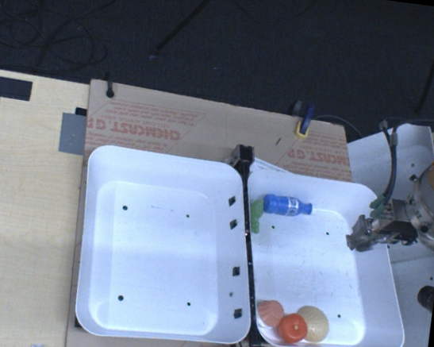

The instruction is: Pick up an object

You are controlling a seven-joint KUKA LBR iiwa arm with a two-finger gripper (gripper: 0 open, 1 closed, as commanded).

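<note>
The right bin (360,293) holds a blue bottle with a white cap (286,206) lying on its side near the far wall. A green object (256,216) rests against the divider beside it. In the near corner sit a pink piece (268,310), a red round fruit (292,328) and a tan round object (313,322), packed close together. My gripper (360,235) hovers at the bin's right rim, well to the right of the bottle, with nothing seen between its fingers.
The left bin (102,249) lies beside the right one, split from it by a black divider bar (242,236). Cardboard (175,127) underlies both bins. A blue and yellow clamp (304,123) stands at the far edge. The arm's wrist and cables (404,211) crowd the right side.
</note>
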